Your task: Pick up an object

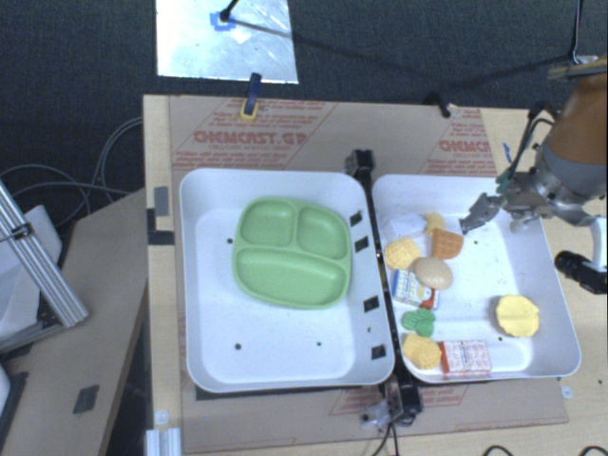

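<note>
So at the near edge there's a brown cardboard sheet [285,131] under two shallow white bins, with some cables bunched at the front. The left bin [204,350] holds a green divided plate [290,252]. The right bin [556,350] has the loose stuff: a red-and-white packet [465,356] and a yellow-orange piece [421,351] at the near rim, a green toy [418,322] just behind them, a yellow round thing [517,315] off to the right, then a beige egg-shaped thing [434,273] next to a yellow waffle-looking piece [403,252] and an orange block [446,243].

The gripper [475,215] sits just past that orange block, low over the bin. Honestly can't tell if the fingers are spread or pinched together, and nothing visibly sits between them.

Further back the cardboard has red printing, reads something like "CHEMCAST GP", repeated at the right corner. A blue and yellow clamp [252,96] pins the far edge. Beyond it, dark carpet [76,55] and a shiny metal sheet [226,27].
</note>
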Robot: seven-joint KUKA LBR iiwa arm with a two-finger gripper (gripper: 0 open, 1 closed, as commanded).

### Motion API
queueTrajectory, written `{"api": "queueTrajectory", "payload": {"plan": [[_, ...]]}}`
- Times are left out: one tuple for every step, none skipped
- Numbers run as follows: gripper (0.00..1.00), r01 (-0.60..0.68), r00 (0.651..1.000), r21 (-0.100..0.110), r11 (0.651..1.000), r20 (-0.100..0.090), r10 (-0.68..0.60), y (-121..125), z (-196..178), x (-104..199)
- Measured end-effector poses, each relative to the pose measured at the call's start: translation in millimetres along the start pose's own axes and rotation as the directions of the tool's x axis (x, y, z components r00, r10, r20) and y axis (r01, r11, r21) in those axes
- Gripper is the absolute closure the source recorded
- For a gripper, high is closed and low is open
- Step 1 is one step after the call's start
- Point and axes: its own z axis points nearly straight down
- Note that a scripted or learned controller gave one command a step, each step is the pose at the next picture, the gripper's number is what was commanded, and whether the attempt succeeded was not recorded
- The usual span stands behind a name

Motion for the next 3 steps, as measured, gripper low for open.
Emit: {"api": "queueTrajectory", "payload": {"plan": [[0.0,-0.002,1.0,0.003,1.0,0.0,0.002,4,42,-1],[0.0,-0.002,1.0,0.004,1.0,-0.001,0.002,7,104,2],[0.0,-0.002,1.0,0.0,1.0,0.0,0.002,8,120,2]]}}
